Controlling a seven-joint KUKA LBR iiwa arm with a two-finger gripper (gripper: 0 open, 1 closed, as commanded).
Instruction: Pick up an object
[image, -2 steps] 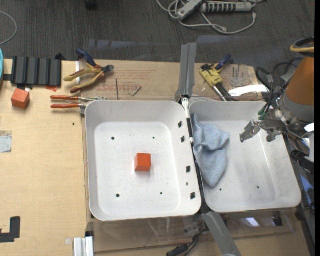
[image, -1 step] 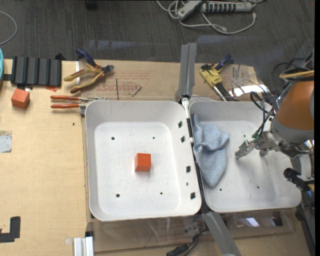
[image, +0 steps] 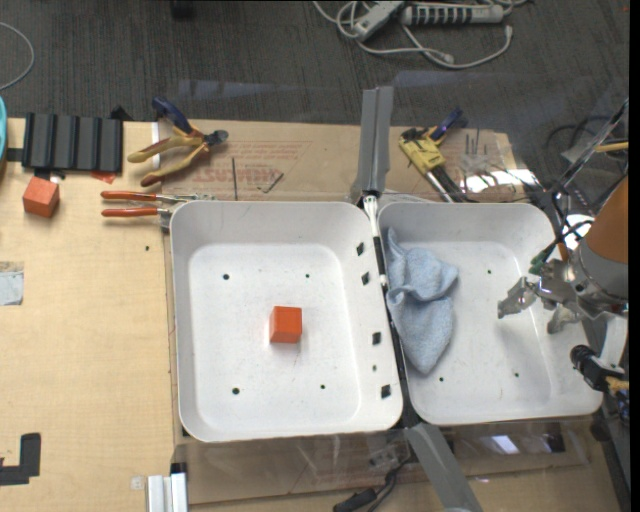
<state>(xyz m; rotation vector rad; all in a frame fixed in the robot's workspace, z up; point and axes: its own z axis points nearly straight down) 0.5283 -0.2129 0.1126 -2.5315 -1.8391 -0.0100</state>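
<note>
Two white bins sit side by side on the bench (image: 80, 330). The left bin (image: 200, 400) holds one orange block (image: 286, 325), lying a little left of its middle and well apart from every wall. The right bin (image: 480, 400) holds one pale blue cloth (image: 420, 305), crumpled against the bin's left wall, next to the divider between the two bins.

The arm comes in from the right, and its gripper (image: 540, 303) hangs over the right part of the right bin, well apart from the cloth. The jaws look spread, with two metal fingers (image: 515, 300) standing apart and nothing between them.

Beyond the bins, on the far side of the bench, I count three hand tools: one pair of pliers with tan handles (image: 180, 148), one pair with red handles (image: 135, 204) just beside the left bin's far left corner, and one yellow clamp (image: 425, 150) behind the right bin. A second orange block (image: 41, 196) rests at the far left, near a row of black blocks (image: 72, 142). On the floor further off lies one white power strip (image: 450, 13) with its cable.
</note>
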